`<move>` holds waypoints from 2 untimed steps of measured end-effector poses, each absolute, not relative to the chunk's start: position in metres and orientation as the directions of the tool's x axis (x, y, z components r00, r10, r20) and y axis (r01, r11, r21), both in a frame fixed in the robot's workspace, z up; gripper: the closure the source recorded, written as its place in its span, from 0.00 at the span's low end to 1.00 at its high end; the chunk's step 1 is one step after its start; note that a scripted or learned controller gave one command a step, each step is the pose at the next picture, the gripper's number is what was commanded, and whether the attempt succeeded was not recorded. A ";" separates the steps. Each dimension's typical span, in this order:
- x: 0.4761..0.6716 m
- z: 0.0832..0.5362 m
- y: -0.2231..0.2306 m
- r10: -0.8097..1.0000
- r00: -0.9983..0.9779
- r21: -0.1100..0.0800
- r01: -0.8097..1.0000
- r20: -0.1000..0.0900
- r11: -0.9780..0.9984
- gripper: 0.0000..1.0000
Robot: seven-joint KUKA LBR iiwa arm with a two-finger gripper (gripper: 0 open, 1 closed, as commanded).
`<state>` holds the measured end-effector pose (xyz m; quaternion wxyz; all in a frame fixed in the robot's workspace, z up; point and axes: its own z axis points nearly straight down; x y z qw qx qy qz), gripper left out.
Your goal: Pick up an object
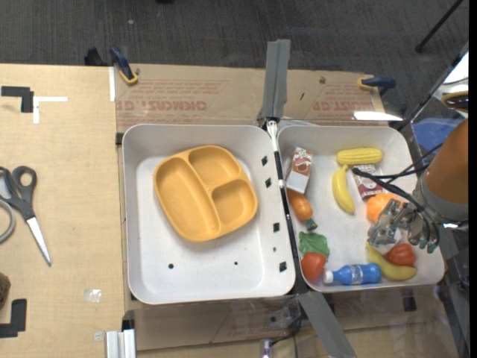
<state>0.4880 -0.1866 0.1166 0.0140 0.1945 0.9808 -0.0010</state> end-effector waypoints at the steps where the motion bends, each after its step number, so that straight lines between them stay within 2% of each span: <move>1: 0.488 0.117 -0.187 0.382 -0.924 0.004 0.382 -0.028 0.924 0.00; 2: 0.479 0.093 -0.210 0.370 -0.929 0.000 0.370 -0.004 0.929 0.00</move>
